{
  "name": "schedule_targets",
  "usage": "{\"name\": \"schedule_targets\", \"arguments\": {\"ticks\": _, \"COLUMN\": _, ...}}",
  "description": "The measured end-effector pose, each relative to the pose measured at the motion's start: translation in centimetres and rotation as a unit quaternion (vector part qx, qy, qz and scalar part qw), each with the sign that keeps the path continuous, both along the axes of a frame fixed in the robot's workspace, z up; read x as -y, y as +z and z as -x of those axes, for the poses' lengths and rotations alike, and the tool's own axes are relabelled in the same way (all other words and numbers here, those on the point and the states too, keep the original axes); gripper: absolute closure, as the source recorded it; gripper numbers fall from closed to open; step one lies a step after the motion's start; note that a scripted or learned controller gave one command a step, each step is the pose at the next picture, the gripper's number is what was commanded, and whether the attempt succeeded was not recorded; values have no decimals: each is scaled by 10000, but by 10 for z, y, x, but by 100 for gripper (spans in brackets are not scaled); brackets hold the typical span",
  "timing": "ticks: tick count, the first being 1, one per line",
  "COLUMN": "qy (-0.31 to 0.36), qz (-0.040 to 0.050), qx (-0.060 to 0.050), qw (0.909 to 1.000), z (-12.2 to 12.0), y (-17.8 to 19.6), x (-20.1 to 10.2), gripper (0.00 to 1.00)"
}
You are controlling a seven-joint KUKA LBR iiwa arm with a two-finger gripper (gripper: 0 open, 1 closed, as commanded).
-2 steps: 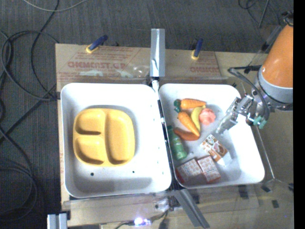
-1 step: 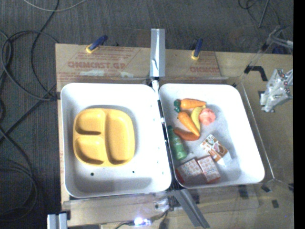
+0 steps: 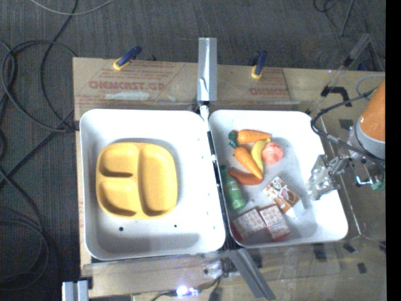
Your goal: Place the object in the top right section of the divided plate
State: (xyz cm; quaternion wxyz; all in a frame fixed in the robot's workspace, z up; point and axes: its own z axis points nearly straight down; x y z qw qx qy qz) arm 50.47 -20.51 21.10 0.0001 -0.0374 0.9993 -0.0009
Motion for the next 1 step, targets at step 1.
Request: {"name": "schedule_targets", "arguments": {"ticks": 1, "qy": -911, "qz": -16, "qx": 21, "qw": 9958, "z": -36, "y": 107, "x": -157, "gripper": 100}}
